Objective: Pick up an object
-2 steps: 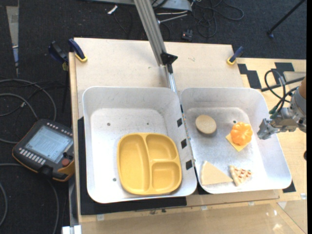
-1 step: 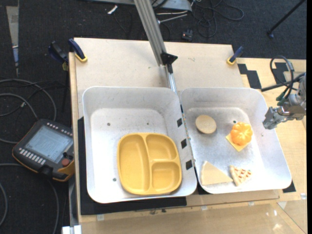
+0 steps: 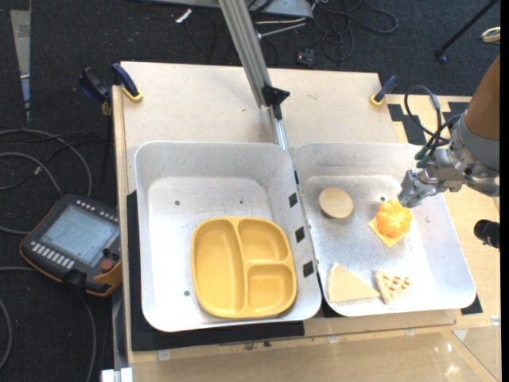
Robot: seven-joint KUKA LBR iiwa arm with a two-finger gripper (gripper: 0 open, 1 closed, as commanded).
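Note:
In the right bin (image 3: 445, 237) lie several toy foods: an orange fruit (image 3: 393, 220) on a yellow slice, a round tan cookie (image 3: 336, 203), a pale wedge of bread (image 3: 350, 284) and a waffle-patterned piece (image 3: 393, 286). My gripper (image 3: 413, 192) hangs over the right bin, just above and to the right of the orange fruit, its tip close to the fruit's upper edge. Nothing is visibly held.
The left bin (image 3: 159, 213) holds a yellow three-compartment tray (image 3: 243, 266). A metal pole (image 3: 248, 42) slants over the bench from the back. A teach pendant (image 3: 73, 241) lies on the floor to the left. Yellow clamps (image 3: 127, 86) grip the bench's far corners.

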